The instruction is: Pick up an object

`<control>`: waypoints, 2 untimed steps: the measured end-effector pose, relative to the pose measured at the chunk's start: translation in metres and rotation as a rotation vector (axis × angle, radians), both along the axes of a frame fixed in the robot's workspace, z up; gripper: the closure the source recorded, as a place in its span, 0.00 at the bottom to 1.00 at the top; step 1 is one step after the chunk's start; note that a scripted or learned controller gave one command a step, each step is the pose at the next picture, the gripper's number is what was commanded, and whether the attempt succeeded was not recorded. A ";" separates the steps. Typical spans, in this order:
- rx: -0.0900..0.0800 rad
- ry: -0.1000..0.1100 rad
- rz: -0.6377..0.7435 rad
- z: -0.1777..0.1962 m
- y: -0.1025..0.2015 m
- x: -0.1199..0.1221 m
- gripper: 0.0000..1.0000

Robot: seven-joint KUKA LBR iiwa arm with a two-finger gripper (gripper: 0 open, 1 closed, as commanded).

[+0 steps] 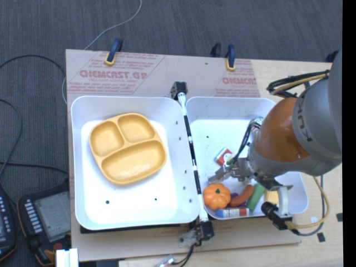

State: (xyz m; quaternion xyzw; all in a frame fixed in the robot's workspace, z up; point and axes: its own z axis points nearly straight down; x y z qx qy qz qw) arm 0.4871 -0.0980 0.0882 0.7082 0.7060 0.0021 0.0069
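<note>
Towering nearest the lens, arm (pixel 289 135), grey with its orange band, leaning in over the right bin (pixel 222 115) and covering much of it. Below the wrist, tool (pixel 233 172), low among the clutter at the bin's near end; spread or pressed together cannot be told, the arm's bulk masking it. Nothing visibly pinched.

Just beside the tool, toward the near rim: pumpkin (pixel 216 196), round, no long axis, close against the divider wall. Judged the likeliest target, lying a short way nearer the viewer than the tool and slightly toward the divider. Next to it, under the wrist: red piece (pixel 240 199) and green piece (pixel 256 196), both elongated, slanting side by side, crowding the pumpkin's far flank. On the tool's other side, away from the rim: small red-and-white packet (pixel 223 157), near but apart.

Well away past the divider: left bin (pixel 111 204) with yellow divided plate (pixel 128 147). Beyond both bins, bare desk (pixel 111 74).
</note>
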 end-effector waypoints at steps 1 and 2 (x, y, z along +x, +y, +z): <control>0.006 0.006 0.003 -0.001 -0.042 0.048 0.00; 0.004 0.003 0.003 0.010 -0.042 0.048 1.00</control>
